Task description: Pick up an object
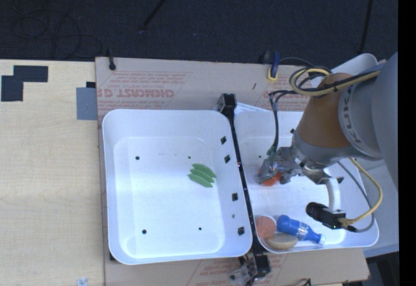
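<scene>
My gripper (273,169) is low in the right bin (364,229), near that bin's left wall and about mid-depth. A small orange-red object (271,179) lies right under its tip, partly hidden by it. At the bin's front edge lie a blue bottle-shaped object (296,227), a salmon round piece (264,222) and a tan piece (281,242), close together. A green leafy object (202,175) rests alone in the middle of the left bin (123,148).
The black divider (235,174) runs between the two bins just left of the gripper. The grey and orange arm (338,122) and its cables cover the back right of the right bin. A black cable plug (323,214) hangs over the bin's front right.
</scene>
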Robot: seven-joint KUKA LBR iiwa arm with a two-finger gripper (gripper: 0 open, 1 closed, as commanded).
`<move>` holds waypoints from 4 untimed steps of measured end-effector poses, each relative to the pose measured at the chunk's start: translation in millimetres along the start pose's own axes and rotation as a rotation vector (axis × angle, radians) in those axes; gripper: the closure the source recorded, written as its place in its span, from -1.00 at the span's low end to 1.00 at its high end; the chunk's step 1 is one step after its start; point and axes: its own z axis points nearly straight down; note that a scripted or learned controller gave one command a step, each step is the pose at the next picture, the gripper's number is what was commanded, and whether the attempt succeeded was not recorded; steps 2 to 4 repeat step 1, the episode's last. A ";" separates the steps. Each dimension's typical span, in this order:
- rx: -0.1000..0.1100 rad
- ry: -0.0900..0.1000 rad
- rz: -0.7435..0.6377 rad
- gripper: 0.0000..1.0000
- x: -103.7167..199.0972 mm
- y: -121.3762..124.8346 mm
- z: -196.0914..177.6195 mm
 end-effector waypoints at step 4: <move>-0.008 0.003 -0.009 1.00 96.2 -54.2 -80.9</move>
